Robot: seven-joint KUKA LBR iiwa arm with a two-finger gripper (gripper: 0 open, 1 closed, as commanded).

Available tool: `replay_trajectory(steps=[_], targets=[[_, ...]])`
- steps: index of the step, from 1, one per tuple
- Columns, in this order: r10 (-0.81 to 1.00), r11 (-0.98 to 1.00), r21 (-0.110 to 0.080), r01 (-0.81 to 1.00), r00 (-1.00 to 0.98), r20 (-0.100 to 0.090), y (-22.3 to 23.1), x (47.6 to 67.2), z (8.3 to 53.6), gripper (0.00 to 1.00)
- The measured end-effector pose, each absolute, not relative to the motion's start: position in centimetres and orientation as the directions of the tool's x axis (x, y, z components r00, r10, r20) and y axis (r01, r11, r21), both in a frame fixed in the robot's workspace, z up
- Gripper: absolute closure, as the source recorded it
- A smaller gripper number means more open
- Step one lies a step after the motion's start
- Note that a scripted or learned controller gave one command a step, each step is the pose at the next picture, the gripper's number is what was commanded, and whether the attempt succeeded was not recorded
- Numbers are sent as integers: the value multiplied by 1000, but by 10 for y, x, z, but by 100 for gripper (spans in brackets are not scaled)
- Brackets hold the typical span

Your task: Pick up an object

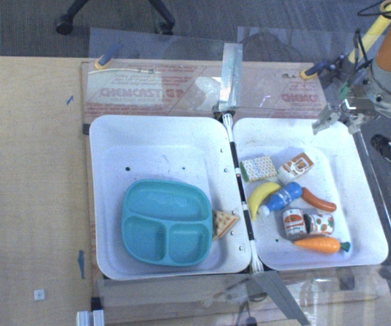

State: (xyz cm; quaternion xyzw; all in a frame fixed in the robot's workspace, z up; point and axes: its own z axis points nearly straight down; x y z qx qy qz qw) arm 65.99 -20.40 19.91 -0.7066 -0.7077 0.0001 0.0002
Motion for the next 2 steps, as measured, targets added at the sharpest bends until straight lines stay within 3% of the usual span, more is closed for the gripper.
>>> replay_trajectory(steps=[1, 2], targets=[[1000, -4, 37, 999, 5, -9, -162, 588, 117, 0], [1000, -7, 43, 999, 7, -15, -142, 612, 110, 0]])
